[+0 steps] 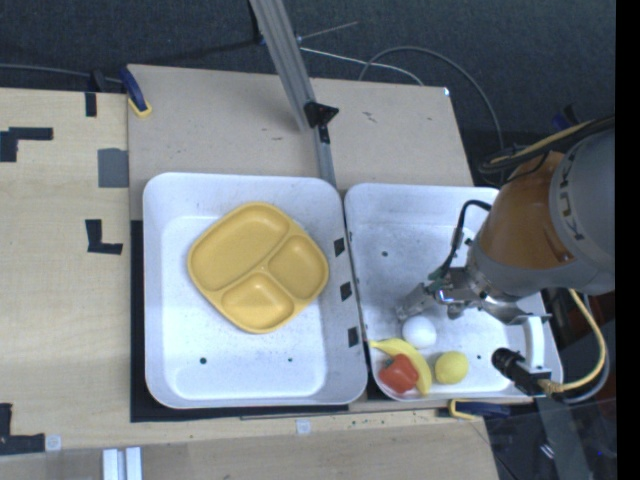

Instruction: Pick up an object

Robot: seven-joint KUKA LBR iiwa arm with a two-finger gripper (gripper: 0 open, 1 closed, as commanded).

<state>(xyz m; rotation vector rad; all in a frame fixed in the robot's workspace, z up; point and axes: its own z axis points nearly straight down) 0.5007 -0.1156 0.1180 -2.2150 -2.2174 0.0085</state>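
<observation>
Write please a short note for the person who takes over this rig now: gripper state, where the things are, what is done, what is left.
Gripper: low in the right bin, just above the white ball; it holds nothing visible.
Things: white ball, banana, red fruit and lemon lie together at the right bin's near edge. Yellow plate lies in the left bin.
Done: nothing lifted yet.
Left: grasp one object, likely the white ball, and lift it.

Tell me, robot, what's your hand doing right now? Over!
Gripper low in right bin, just above the white ball. Nothing held that shows. Banana, red piece, yellow ball crowd nearby. Yellow plate in left bin.
</observation>
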